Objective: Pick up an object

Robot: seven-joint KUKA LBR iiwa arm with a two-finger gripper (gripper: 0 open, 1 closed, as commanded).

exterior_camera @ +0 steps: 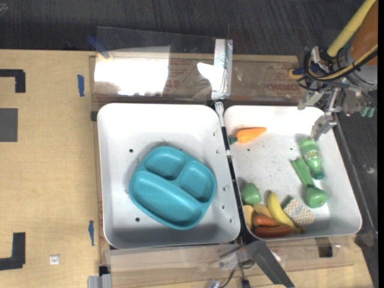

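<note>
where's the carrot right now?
The carrot lies in the right bin, near its far-left corner beside the divider between the bins. It sits alone, apart from the green bottle to its right and the banana pile at the near edge.

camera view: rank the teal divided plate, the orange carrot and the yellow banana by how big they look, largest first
1. Teal divided plastic plate, by far the largest.
2. and 3. Yellow toy banana and orange toy carrot look about alike in length; too close to rank.

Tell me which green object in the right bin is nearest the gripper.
The green bottle, just below the gripper; the other green objects lie farther toward the bin's front.
</note>
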